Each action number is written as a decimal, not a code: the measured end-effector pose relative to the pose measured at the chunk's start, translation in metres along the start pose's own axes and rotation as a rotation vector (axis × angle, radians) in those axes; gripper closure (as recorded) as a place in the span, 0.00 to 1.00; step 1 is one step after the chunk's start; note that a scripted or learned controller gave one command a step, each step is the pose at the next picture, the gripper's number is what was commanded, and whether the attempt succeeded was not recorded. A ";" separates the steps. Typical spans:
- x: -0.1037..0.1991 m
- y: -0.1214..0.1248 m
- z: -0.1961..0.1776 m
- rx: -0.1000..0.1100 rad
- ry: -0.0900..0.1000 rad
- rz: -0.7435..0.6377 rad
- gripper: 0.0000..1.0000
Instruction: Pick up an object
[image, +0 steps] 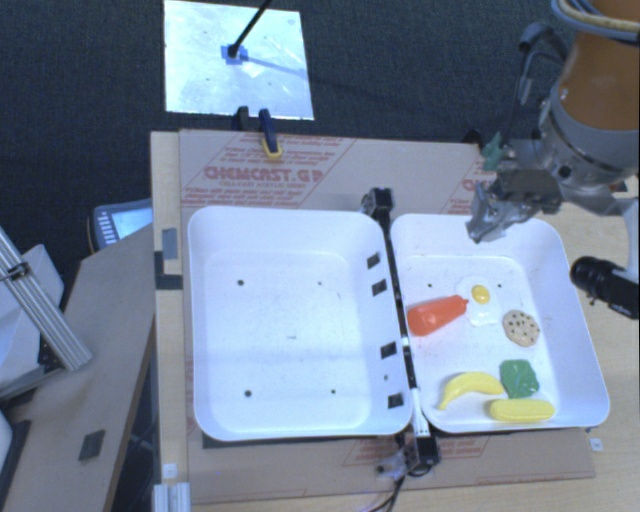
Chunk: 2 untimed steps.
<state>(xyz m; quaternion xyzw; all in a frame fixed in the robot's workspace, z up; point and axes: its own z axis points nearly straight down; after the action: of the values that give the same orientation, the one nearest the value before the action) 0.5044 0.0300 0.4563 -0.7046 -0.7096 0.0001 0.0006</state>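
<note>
From where I stand, the gripper (487, 226) hangs over the right bin's (575, 330) far rim, at about twelve o'clock, gripping nothing; how wide it is set I cannot tell. The toys lie below: fried egg (479, 297), carrot (437, 315), cookie (520, 327), banana (470, 387). This looks like the approach; next it must choose one and descend toward six.

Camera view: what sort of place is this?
Likely a robot lab bench: two white bins clamped to a board, toy food such as a carrot, and the arm's pincer above.
</note>
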 end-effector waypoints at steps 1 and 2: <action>0.051 -0.013 -0.083 -0.012 0.003 -0.003 1.00; 0.073 -0.008 -0.079 -0.004 0.001 0.002 1.00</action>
<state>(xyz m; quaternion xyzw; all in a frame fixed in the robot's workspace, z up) 0.4959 0.1026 0.5352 -0.7053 -0.7089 -0.0015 -0.0006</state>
